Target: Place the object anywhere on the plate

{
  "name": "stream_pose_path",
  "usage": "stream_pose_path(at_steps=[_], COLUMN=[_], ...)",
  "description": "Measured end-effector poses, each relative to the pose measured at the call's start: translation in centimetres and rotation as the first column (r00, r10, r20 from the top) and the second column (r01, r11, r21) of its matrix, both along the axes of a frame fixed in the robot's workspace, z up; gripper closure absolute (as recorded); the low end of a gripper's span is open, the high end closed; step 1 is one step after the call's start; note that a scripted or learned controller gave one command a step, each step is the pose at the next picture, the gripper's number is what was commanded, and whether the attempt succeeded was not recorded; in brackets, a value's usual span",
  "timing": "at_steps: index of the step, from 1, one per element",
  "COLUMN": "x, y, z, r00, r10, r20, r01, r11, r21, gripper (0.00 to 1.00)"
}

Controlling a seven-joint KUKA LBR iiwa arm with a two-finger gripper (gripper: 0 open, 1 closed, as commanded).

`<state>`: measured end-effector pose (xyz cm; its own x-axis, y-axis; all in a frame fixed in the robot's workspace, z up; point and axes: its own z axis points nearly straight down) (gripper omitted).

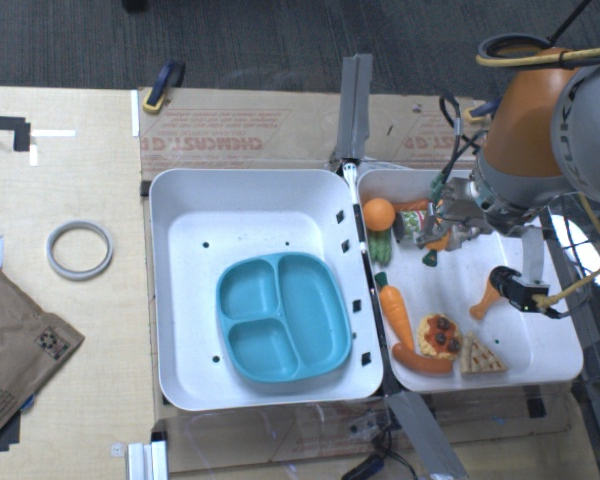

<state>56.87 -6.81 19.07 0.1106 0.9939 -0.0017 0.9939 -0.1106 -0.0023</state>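
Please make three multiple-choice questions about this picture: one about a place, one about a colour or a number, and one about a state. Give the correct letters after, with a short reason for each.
1. Where is the plate?
A. In the left bin
B. In the right bin
C. On the cardboard

2. How many compartments does the plate have?
A. Two
B. Three
C. Four

3. What lies on the plate?
A. The carrot
B. The orange
C. No food

Answers:
1. A, the blue plate sits inside the left bin.
2. B, ridges split it into two small sections and one large.
3. C, carrot and orange both lie in the right bin, where the gripper also is.
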Motion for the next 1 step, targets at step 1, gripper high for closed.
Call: stream_pose_path(at_steps=[1], x=[-7.71], y=[9.81], z=[-0.03], r00=[0.987], r10=[-0.160], r20=[-0.002], r01=[0.160], r11=[0.987], r21=[0.000], gripper=[1.00])
